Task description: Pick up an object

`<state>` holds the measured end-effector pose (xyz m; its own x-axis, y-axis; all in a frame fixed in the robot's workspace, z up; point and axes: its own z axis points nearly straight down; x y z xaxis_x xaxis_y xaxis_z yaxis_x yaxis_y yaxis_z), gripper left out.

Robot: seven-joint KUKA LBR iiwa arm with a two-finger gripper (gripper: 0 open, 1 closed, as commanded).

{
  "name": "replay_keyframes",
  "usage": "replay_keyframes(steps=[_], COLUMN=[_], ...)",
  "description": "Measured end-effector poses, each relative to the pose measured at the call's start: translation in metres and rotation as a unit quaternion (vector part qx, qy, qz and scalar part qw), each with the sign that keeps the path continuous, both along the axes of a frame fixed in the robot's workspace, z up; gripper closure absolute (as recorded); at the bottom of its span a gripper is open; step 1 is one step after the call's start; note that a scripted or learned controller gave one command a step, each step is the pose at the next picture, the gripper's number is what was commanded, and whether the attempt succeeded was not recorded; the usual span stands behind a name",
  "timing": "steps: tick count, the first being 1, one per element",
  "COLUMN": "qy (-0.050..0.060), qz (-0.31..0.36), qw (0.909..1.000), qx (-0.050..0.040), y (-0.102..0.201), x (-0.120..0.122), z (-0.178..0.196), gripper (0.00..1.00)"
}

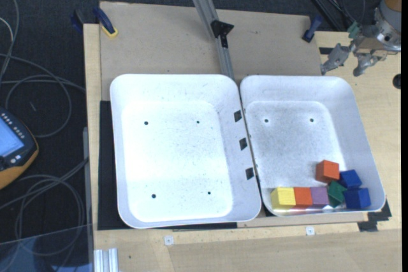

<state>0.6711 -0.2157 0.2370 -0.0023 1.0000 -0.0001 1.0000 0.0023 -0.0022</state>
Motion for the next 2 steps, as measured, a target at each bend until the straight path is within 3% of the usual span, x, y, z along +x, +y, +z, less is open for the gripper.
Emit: replay_keyframes(steps=[1,2], qy=[0.004,-0.002], qz=[0.0,0.002], qw=[1.0,1.0], qx=[0.0015,0.0013], y=[0.018,0.073], x=[0.006,-0.016], z=[-0.142,-0.067], gripper=[0.0,0.0])
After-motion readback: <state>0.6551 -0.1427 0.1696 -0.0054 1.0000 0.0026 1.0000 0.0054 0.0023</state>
